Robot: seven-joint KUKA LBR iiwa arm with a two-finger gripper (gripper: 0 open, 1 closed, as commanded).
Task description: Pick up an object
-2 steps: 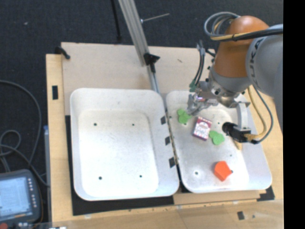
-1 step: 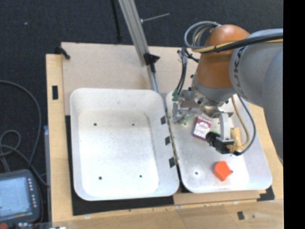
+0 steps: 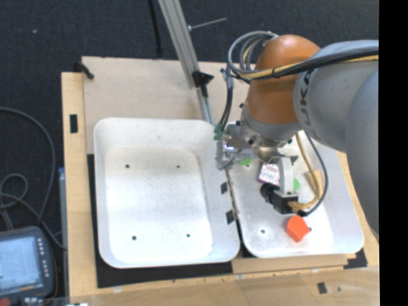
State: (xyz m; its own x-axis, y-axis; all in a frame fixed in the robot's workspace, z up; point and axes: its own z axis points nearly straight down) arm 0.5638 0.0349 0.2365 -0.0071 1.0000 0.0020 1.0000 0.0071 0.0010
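Orange block (image 3: 298,228): your likeliest pick. It lies in the right bin, near the front edge, on bare floor and apart from everything else.
Arm (image 3: 338,101): grey, with its orange band above the wrist. It reaches in from the right and hangs over the back of the right bin.
Left bin (image 3: 153,129): shallow and white.
Right bin (image 3: 338,234): shallow and white, partly covered by the arm.
Gripper (image 3: 233,150): sits low by the wall between the two bins, well apart from the orange block. You cannot tell whether it is open or closed, and nothing is visibly held.
Green scrap (image 3: 244,162): small, just beside the gripper, too small to identify.
Handling, as a judgement: the block looks small, rigid and light, probably foam or plastic, and not fragile. It lies skewed to the bin walls.
Where to take hold: close on two opposite flat faces, coming straight down over its middle. Square up to those faces first, since a corner grip could let it twist free.
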